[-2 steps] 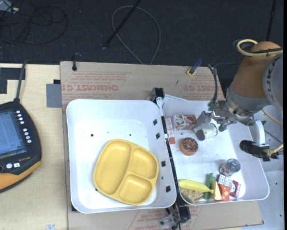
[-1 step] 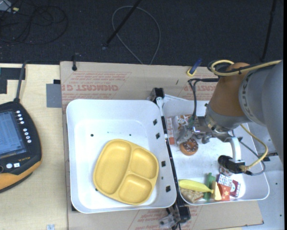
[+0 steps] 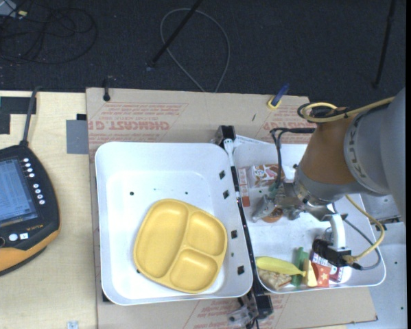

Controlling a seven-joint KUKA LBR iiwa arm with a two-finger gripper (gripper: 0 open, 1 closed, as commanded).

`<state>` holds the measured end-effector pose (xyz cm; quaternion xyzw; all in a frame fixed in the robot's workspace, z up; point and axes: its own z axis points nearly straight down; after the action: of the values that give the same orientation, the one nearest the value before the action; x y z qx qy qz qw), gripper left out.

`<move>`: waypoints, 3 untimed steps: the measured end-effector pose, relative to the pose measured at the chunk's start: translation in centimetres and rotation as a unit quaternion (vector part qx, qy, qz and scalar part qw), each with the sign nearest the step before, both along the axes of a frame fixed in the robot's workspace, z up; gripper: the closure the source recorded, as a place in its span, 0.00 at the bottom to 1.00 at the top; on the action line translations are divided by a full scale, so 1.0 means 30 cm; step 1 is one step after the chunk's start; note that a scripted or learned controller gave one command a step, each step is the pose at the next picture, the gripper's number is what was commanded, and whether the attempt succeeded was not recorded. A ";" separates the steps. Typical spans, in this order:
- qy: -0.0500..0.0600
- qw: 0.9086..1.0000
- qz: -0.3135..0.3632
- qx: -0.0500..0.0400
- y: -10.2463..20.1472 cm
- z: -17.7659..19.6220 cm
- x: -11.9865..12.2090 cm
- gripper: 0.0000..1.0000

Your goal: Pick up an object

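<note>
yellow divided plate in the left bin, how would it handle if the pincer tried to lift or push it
The yellow divided plate looks like moulded plastic, so probably stiff and light for its size. It lies flat and wide on the left bin floor, so a push would likely slide it rather than tip it. Its smooth, low rim may give the pincer little to grip.

The cardboard sheet [image 3: 191, 115] bears red print — upside down, not clearly legible.

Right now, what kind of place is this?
Probably a robot lab. A robot arm reaches over two white bins on a bench, a control tablet lies beside them, and cables trail across the floor.
</note>
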<state>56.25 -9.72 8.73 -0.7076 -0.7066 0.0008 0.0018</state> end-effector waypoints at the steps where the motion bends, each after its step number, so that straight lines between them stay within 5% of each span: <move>1: 0.010 1.000 0.000 0.002 -0.053 -0.006 0.149 0.00; 2: 0.001 1.000 0.000 0.000 -0.048 0.001 -0.025 0.00; 3: -0.001 1.000 0.001 0.000 -0.031 0.000 0.054 0.00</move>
<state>57.87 -10.65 8.73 -0.7068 -0.7074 0.0004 0.0008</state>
